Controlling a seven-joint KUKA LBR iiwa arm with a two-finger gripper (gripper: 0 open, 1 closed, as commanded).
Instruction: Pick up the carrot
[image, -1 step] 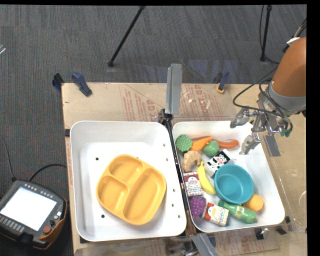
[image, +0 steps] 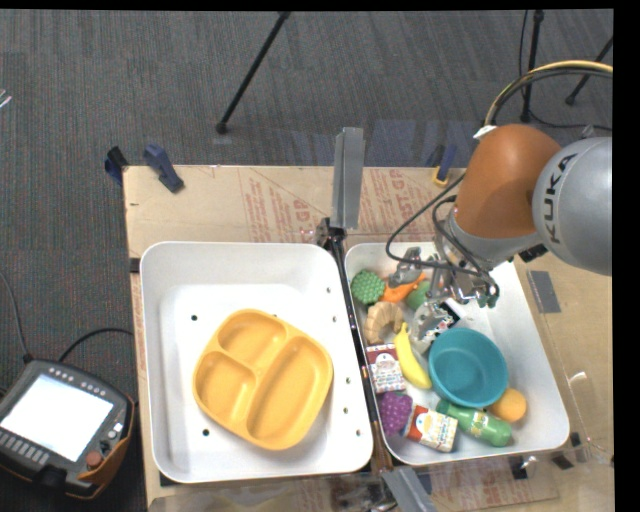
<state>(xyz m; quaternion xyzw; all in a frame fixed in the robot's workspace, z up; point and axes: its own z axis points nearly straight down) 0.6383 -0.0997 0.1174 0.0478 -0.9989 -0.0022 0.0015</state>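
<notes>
Orange carrot, teal bowl, yellow banana, yellow tray, white bins.

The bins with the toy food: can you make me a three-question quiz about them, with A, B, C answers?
1. Where is the yellow tray?
A. left bin
B. right bin
C. floor

2. What colour is the bowl?
A. red
B. teal
C. white

3. How does the banana lie?
A. inside the bowl
B. on the tray
C. beside the bowl, in the right bin

Answers: 1 A, the tray fills the left bin. 2 B, the bowl is plainly teal. 3 C, the banana rests against the bowl's left side, below the carrot and gripper.
</notes>
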